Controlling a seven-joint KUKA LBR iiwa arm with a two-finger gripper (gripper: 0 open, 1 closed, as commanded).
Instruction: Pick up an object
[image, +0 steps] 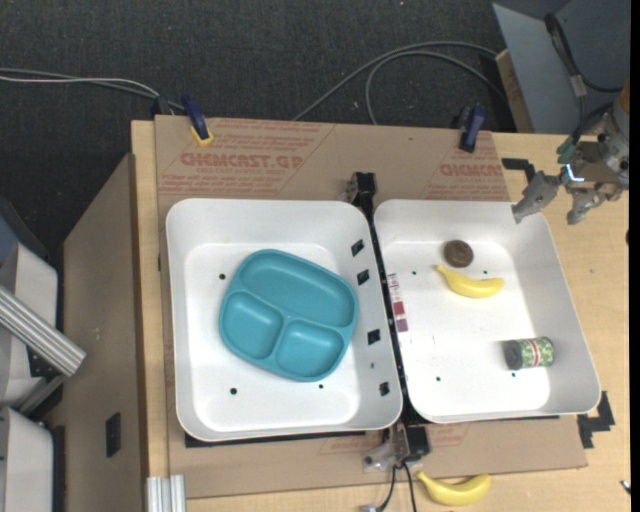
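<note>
The right bin (560, 300) holds a yellow banana (470, 284), a small brown round object (458, 252) just above it, and a small green can (529, 352) lying on its side near the front right. A teal divided plate (288, 313) lies in the left bin (190, 330). My gripper (555, 200) hovers over the far right corner of the right bin, open, with its two fingers spread and nothing between them. It stands to the right of the brown object and the banana, apart from both.
The two bins rest on a cardboard sheet (250, 150) held by blue clamps (197, 122) at the back. A second banana (455, 487) lies off the bins at the front edge. Cables run across the dark floor behind.
</note>
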